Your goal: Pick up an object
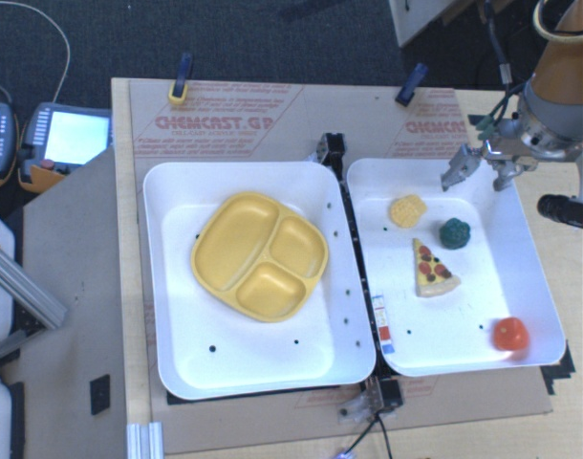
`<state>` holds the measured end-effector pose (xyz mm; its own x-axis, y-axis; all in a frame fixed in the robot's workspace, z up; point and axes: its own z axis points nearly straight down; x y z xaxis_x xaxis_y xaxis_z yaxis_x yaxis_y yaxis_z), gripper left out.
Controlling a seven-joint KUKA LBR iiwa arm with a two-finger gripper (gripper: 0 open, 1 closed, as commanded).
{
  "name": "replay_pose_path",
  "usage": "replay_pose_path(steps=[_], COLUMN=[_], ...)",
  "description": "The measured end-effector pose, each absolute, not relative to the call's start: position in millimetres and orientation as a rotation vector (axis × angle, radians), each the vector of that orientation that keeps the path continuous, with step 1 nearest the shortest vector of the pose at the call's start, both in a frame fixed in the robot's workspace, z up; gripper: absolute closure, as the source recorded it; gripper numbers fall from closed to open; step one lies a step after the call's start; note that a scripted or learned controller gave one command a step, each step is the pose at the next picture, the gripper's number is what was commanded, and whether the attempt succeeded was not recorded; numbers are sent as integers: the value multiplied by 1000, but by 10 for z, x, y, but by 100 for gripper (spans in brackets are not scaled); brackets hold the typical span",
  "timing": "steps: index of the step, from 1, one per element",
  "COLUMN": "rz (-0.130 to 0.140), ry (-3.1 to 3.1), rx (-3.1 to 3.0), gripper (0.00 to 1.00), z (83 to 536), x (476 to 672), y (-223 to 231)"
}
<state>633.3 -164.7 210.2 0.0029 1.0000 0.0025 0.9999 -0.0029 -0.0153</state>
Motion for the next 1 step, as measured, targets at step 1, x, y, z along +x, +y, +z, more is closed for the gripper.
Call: replay_pose_path(steps=[1], rz=[1], ry=[-2222], rx=[-2221], gripper=[0], z=[2199], x=[6360], y=[-1640])
